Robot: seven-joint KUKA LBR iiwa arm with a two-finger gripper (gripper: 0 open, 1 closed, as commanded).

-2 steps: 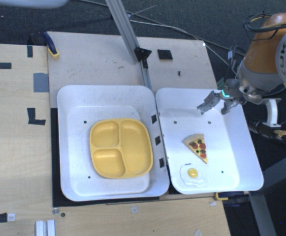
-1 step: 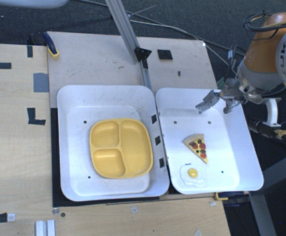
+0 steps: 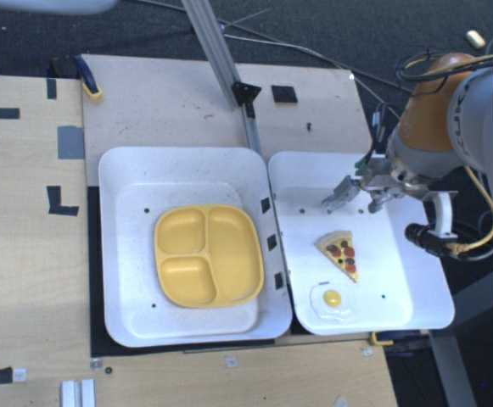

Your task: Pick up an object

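Observation:
A toy pizza slice (image 3: 340, 253) lies in the middle of the right bin (image 3: 399, 312). Near that bin's front edge rests a toy fried egg (image 3: 332, 301). My gripper (image 3: 358, 197) hangs over the back part of the right bin, above and slightly right of the pizza slice. Its fingers (image 3: 340, 195) are spread apart and hold nothing.
A yellow divided plate (image 3: 207, 254) sits in the left bin (image 3: 127, 227). A slanted metal pole (image 3: 221, 53) rises behind the bins. The grey and orange arm (image 3: 437, 125) comes in from the right, with cables (image 3: 475, 236) beside the right bin.

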